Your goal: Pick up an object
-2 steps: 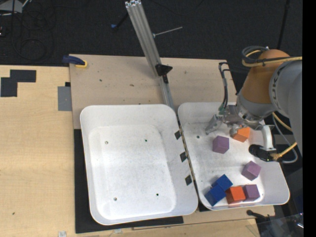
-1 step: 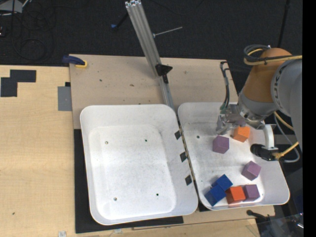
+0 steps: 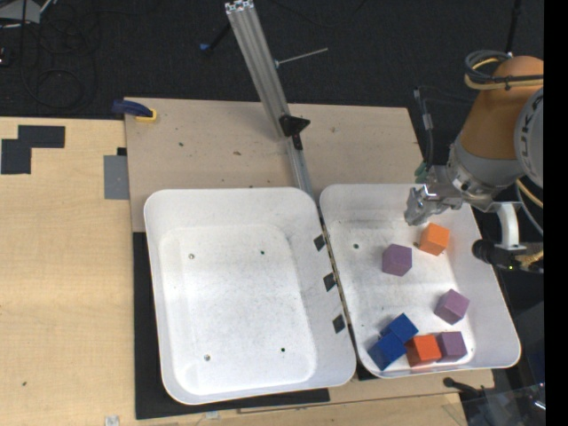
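Observation:
My gripper (image 3: 422, 208) hangs over the back right part of the right bin (image 3: 355, 204), reaching in from the right. Just below and to its right lies an orange cube (image 3: 434, 238), close to the fingers but not between them. A purple cube (image 3: 397, 260) rests near the bin's middle. Another purple cube (image 3: 452, 305) sits further forward on the right. At the front, two blue cubes (image 3: 391, 340), an orange cube (image 3: 424, 350) and a purple cube (image 3: 452, 345) are bunched together.
The left bin (image 3: 232, 295) stands beside the right one, with black clips (image 3: 326, 280) along the shared rim. A slanted aluminium bar (image 3: 264, 76) rises behind the bins. Cables and a white fitting (image 3: 508, 229) lie at the right edge.

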`<control>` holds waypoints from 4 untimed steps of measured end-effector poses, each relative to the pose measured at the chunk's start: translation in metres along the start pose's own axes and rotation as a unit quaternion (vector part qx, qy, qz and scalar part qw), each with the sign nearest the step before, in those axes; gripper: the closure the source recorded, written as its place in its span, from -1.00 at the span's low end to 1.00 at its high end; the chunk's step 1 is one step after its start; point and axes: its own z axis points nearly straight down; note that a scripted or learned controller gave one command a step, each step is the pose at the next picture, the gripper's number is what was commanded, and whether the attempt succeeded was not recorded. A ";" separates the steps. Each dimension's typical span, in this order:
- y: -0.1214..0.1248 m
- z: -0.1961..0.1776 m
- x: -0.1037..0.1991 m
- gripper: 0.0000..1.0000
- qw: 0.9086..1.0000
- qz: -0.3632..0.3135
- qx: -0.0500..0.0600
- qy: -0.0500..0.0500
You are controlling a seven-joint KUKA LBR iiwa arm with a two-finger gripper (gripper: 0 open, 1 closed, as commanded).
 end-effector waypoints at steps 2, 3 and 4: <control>0.002 -0.061 -0.001 1.00 1.000 -0.004 0.002 0.000; -0.004 -0.050 0.056 1.00 1.000 -0.006 0.005 0.002; -0.011 -0.059 0.105 1.00 1.000 -0.006 0.004 0.002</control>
